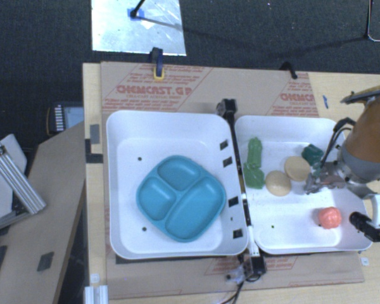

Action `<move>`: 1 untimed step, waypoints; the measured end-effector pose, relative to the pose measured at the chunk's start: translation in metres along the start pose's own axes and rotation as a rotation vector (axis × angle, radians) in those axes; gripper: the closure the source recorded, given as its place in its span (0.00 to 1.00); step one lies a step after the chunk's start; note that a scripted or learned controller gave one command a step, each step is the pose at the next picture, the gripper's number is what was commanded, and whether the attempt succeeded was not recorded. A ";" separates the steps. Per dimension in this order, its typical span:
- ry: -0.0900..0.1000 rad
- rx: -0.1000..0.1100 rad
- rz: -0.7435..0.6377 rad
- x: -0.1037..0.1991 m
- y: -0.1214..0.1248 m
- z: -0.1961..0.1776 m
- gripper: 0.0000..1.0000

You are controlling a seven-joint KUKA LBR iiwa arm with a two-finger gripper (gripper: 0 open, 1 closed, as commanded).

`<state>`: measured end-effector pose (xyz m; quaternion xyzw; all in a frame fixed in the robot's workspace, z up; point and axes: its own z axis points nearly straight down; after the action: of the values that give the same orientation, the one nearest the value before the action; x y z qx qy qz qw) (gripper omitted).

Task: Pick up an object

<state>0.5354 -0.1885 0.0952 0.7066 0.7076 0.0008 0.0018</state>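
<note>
Blue divided plate (180, 198) sits alone in the left bin (123, 128). Pick not done yet: gripper (315, 183) is down in the right bin (291, 236), just beside two tan discs (288, 175), with the pink ball (329, 217), green toy (254, 163) and teal piece (313, 152) all loose. Can't tell how the tool's set, and nothing visibly held. Cardboard (177, 84) under the bins reads "CHEMCAST GP".

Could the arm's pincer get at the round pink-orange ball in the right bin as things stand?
Probably yes: the round pink-orange ball lies alone on open bin floor, just below the pincer, with nothing over it.
</note>
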 end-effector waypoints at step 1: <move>0.000 -0.001 -0.002 -0.001 0.000 -0.043 1.00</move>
<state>0.5350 -0.1896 0.1385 0.7060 0.7082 0.0012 0.0023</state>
